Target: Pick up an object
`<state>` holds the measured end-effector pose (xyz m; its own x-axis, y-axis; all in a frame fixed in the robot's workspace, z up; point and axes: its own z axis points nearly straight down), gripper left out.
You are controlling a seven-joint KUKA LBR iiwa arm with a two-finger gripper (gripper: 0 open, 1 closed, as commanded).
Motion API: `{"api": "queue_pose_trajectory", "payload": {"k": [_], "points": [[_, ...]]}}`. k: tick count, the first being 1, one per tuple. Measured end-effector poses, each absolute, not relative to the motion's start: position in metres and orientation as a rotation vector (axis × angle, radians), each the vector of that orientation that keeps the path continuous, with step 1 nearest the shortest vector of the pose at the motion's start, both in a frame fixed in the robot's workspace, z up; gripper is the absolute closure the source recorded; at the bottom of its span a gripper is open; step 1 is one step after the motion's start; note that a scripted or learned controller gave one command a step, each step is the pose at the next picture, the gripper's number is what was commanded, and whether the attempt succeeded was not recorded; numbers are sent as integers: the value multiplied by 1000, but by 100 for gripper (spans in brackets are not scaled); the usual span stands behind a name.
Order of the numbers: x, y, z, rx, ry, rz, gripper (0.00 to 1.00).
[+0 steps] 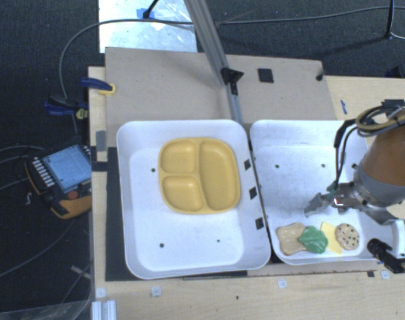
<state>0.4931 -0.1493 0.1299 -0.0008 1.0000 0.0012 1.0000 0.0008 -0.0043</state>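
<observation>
Toy food pieces (317, 239) lie just below the gripper (322, 204), ungrasped. Finger state cannot be determined. Descent, grasp and lift remain.

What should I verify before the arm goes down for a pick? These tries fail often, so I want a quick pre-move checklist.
1. Objects to pick are present: ok. Toast piece, green item, yellow slice and cookie lie in the right bin.
2. Gripper over the right bin: ok, above the objects' cluster.
3. Gripper free of any object: ok, nothing seen between its fingers.
4. Objects separated for a clean grasp: not ok, they touch or overlap at the bin's near edge.
5. Finger opening: cannot tell.
6. Yellow divided plate out of the way: ok, it sits in the left bin.
</observation>
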Motion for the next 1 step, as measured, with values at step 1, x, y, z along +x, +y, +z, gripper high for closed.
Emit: {"api": "queue_pose_trajectory", "payload": {"k": [1], "points": [[495,-150,144,-2221,-2226,-3,100]]}}
